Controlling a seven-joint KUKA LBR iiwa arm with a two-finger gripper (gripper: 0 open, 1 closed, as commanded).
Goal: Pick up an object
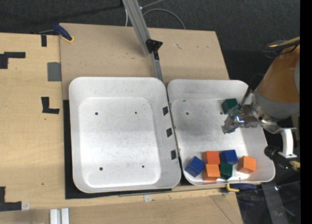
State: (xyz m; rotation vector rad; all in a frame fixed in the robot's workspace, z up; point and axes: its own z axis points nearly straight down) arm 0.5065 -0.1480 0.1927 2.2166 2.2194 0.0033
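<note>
My gripper (233, 120) reaches in from the right over the right bin (204, 91), low above its floor near the right wall. A dark green block (229, 105) sits just above and left of the fingertips, close to them or touching. Along the bin's front edge lies a cluster of blocks: a blue one (195, 165), an orange-red one (211, 157), an orange one (212, 171), a blue one (228, 156), a dark green one (225, 169) and an orange one (247, 164). I cannot see any block between the fingers.
The left bin (117, 135) sits beside the right one, sharing the middle rim. A slanted metal rail (139, 18) runs from the top down to the bins' junction. The wooden bench (29, 96) extends to the left with black tape marks.
</note>
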